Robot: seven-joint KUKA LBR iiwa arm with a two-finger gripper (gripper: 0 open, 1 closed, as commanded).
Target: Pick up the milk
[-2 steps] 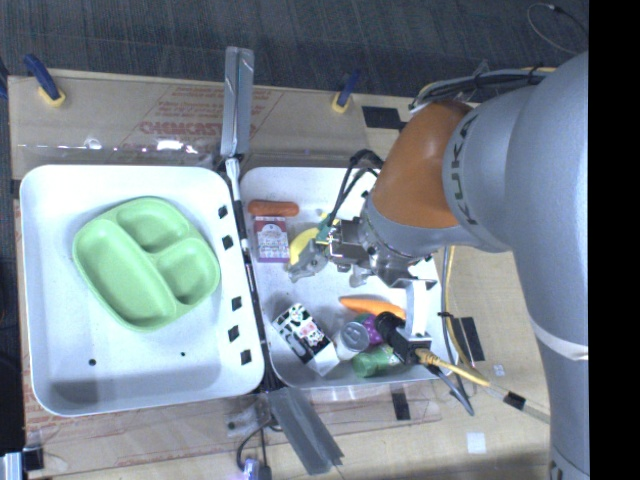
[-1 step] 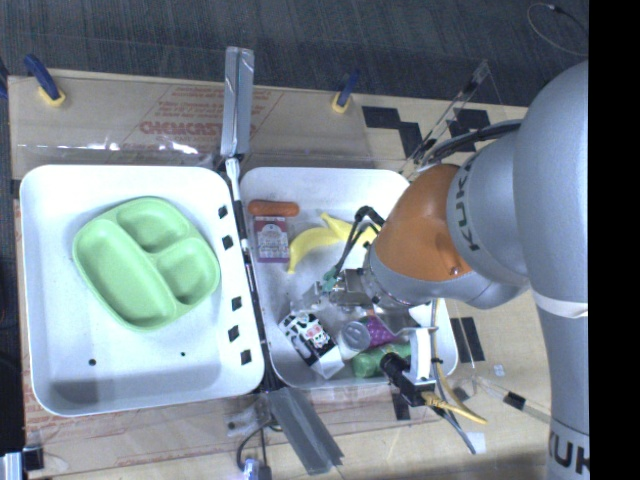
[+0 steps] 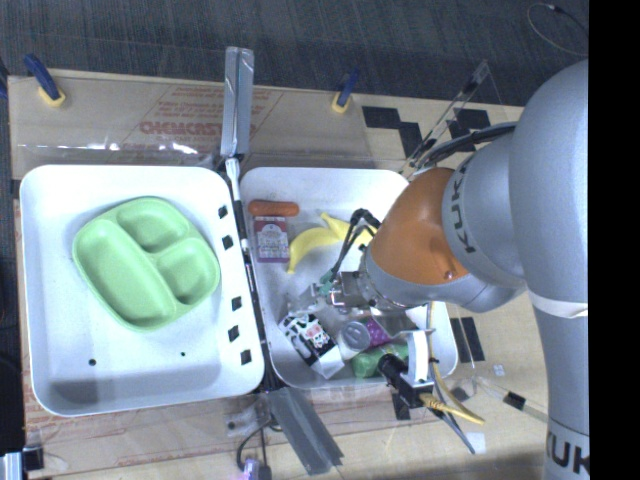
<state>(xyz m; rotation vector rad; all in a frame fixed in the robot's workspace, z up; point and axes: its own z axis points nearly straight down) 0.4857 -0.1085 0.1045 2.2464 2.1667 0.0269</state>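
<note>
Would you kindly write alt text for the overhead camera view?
A grey and orange robot arm reaches into the right bin, its wrist above a black-and-white milk carton lying beside a banana and other toy food. The left bin holds a green divided plate.

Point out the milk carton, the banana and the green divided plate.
milk carton (image 3: 309, 338), camera view, on its black-and-white cow-patterned side.
banana (image 3: 312, 241), camera view, on the middle of its yellow curve.
green divided plate (image 3: 110, 268), camera view, on its bare left compartment.
</note>
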